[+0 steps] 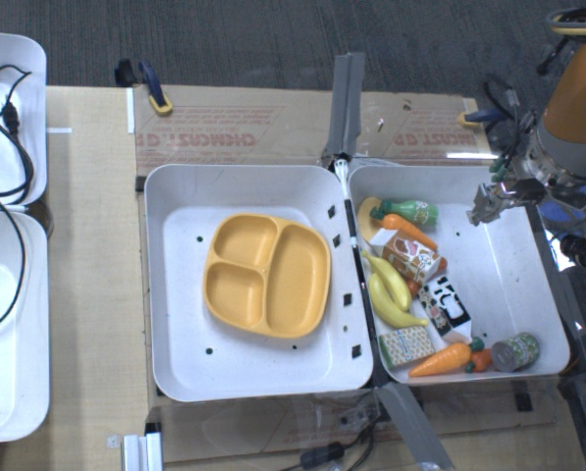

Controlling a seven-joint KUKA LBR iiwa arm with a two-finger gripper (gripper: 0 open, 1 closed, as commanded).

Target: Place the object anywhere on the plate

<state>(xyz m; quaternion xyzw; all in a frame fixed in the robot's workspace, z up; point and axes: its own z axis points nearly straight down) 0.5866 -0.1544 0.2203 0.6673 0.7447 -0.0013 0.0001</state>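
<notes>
- A grey arm with an orange band reaches in at 3 o'clock, its gripper poised over the upper right corner of the right bin; whether the claw is wide or narrow cannot be told at this size, and nothing is seen between its tips
- The task names no single object; the candidates lie heaped along the right bin's left side, toward 9 o'clock of the gripper and well apart from it
- Toy bananas likely light, stiff and smooth plastic; a grip across the narrow middle looks safest, since curved ends may slip
- Orange carrot at the bin's 6 o'clock edge, tapered, probably light; best taken at its thicker part
- Small can at 5 o'clock lies on its side and may roll
- Green bottle at the pile's 12 o'clock, a second carrot touching it below
- Yellow three-compartment plate sits in the left bin, bare of objects
</notes>
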